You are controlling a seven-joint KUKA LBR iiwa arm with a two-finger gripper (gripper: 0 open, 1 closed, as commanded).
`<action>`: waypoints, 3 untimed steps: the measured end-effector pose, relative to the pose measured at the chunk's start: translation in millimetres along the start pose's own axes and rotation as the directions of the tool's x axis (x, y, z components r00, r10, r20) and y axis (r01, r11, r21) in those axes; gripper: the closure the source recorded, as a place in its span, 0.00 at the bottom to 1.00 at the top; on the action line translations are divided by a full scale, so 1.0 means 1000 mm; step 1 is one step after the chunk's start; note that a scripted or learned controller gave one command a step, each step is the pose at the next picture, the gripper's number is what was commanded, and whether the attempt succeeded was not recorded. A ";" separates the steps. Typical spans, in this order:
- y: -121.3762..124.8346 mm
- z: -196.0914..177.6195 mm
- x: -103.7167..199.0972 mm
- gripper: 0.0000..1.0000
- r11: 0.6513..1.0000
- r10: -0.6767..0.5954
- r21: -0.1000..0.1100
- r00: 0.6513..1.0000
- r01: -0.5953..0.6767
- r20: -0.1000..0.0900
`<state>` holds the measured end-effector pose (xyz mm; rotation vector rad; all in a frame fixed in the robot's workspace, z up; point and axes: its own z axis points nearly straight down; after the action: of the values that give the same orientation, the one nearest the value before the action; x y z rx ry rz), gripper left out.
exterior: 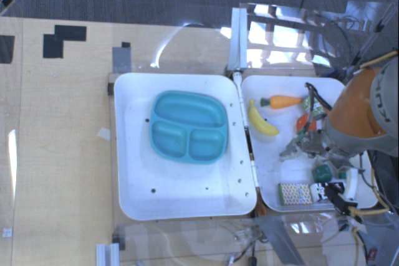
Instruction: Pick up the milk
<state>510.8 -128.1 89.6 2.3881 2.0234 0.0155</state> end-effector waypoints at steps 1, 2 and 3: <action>-0.017 -0.002 0.020 0.00 0.979 0.204 -0.018 0.979 -0.204 -0.001; 0.043 -0.042 -0.021 0.00 0.997 -0.071 0.009 0.997 0.071 0.000; -0.015 0.000 0.011 0.00 0.956 -0.295 0.001 0.956 0.295 0.000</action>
<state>498.0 -114.5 89.5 2.0594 2.3559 0.0121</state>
